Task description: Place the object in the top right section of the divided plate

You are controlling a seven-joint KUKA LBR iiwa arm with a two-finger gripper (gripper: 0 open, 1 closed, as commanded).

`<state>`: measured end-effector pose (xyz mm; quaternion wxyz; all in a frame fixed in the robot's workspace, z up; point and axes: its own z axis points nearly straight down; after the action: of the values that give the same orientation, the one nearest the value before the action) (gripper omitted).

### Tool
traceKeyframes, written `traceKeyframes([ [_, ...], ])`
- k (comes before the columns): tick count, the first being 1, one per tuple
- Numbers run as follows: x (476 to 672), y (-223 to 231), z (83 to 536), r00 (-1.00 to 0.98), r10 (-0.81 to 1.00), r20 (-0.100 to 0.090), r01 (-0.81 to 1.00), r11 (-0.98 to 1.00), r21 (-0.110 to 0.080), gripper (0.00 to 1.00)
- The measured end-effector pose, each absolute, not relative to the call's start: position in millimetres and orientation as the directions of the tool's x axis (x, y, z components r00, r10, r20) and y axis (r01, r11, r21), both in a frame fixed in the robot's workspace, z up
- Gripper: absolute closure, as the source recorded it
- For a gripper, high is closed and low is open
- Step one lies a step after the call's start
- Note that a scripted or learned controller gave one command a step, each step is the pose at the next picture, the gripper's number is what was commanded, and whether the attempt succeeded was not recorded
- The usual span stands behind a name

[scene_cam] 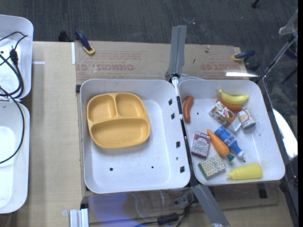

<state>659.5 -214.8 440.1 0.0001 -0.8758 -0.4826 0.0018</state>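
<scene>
A yellow divided plate [118,120] lies in the left bin [132,174], toward its upper left; two small sections sit along its far side and one long section along its near side, all bare. The right bin [272,141] holds the loose objects: a banana [233,97], a sausage [188,108], a carrot [218,143], a blue bottle [228,140], a yellow mustard bottle [245,172], a small can [246,119] and several small boxes [222,113].
A metal divider [177,56] stands between the bins at the back. Cardboard [142,63] covers the bench behind them, held by clamps [84,42]. White containers with black cables [12,74] sit at the far left.
</scene>
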Motion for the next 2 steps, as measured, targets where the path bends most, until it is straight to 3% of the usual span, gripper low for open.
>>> traceKeyframes([
  [1, 659.2, -173, 377, 0.503, 0.864, -0.003, 0.864, -0.503, -0.004, 0.00],
  [2, 626.4, -210, 441, 0.552, 0.834, -0.003, 0.834, -0.552, -0.002, 0.00],
])
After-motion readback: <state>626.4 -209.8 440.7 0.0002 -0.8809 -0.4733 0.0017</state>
